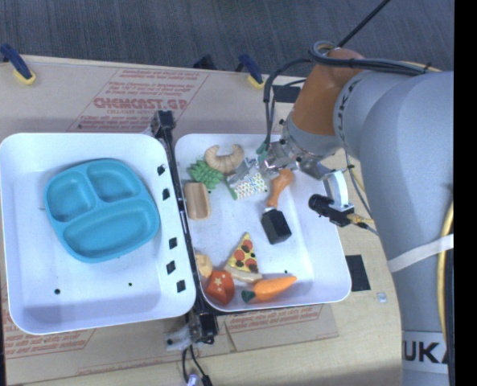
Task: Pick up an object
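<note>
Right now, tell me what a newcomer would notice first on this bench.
The big grey arm with its orange band fills the right side, reaching over the right bin. That bin holds a jumble of toy food: a pizza slice, a tomato, a carrot and a croissant, plus a black block. In the left bin lies a blue divided plate.
</note>
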Controlling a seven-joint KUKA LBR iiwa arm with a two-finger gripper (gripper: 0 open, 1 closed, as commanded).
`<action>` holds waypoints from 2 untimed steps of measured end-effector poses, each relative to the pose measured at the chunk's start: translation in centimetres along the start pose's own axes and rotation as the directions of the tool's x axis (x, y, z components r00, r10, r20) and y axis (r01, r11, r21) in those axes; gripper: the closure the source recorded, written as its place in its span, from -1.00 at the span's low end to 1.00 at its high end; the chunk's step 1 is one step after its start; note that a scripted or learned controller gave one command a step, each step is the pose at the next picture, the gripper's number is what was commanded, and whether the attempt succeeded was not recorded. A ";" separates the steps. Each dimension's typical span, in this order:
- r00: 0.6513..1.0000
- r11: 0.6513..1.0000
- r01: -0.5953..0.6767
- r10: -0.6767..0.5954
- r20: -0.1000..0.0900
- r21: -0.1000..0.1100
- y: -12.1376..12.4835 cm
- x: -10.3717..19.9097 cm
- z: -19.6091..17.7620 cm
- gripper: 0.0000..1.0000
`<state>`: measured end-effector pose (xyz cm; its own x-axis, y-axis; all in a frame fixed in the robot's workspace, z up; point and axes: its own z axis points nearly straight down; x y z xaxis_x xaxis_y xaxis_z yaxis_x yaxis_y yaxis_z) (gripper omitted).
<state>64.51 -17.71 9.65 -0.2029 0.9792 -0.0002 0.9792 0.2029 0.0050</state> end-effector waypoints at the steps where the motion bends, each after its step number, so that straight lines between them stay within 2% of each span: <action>1: 1.000 1.000 0.004 -0.004 0.004 -0.002 0.1 -0.1 -1.2 1.00; 2: 1.000 1.000 -0.017 0.017 -0.001 0.007 -7.8 4.2 -8.1 1.00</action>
<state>55.94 -15.21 17.71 -0.1866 0.9824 0.0008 0.9824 0.1866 -0.0023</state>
